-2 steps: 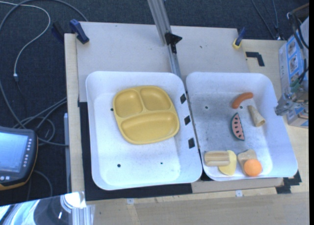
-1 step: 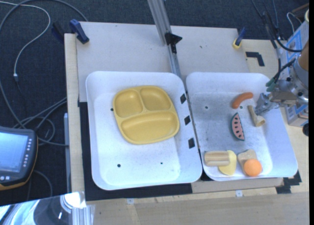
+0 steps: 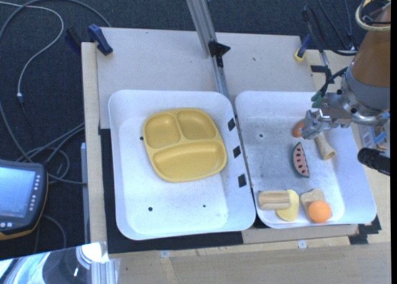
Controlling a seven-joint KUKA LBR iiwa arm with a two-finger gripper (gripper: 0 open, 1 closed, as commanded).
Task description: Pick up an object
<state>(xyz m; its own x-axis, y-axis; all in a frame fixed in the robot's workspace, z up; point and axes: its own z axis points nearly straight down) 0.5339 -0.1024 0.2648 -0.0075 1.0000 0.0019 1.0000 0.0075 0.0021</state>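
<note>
Gripper [image 3: 312,123] hovers low over the right bin [image 3: 248,106], jaw state impossible to tell. Watermelon slice [image 3: 301,160] lies just below it, orange [image 3: 319,212] further down. Crowded toys could deflect a grab.

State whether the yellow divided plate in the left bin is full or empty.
Empty. The plate lies flat in the left bin, and all three compartments show only bare yellow surface.

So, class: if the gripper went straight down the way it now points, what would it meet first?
Probably the small orange item just beneath the gripper, near the top of the right bin. Depth is unclear from above, so it might reach the bin floor beside it.
</note>
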